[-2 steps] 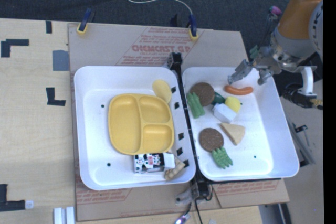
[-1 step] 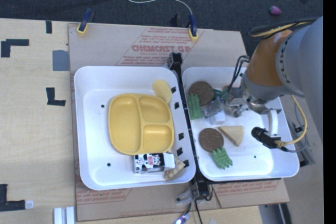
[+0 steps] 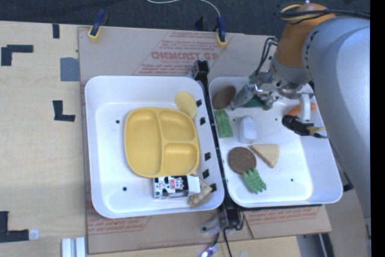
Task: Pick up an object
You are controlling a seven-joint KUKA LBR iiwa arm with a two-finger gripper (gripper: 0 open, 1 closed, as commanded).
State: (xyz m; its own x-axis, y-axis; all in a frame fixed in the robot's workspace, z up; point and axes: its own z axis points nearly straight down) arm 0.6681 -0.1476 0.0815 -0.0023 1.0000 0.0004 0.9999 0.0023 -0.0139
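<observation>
My gripper (image 3: 251, 97) hangs low over the back of the right bin (image 3: 319, 174), reaching in from the right. Just left of it lies a brown round piece (image 3: 224, 96). A small white object (image 3: 248, 127) sits directly in front of the gripper, with a green piece (image 3: 224, 123) to its left by the bin wall. Nearer the front are a brown cookie (image 3: 242, 159), a pale cheese wedge (image 3: 266, 154) and a green leafy toy (image 3: 255, 180). Nothing shows between the gripper and these things.
The left bin (image 3: 99, 129) holds a yellow divided tray (image 3: 161, 141), a yellow banana-like piece (image 3: 186, 103), a black-and-white box (image 3: 171, 186) and a tan piece (image 3: 201, 193). An orange bit (image 3: 294, 110) peeks out beside the wrist. The arm covers the right bin's back right.
</observation>
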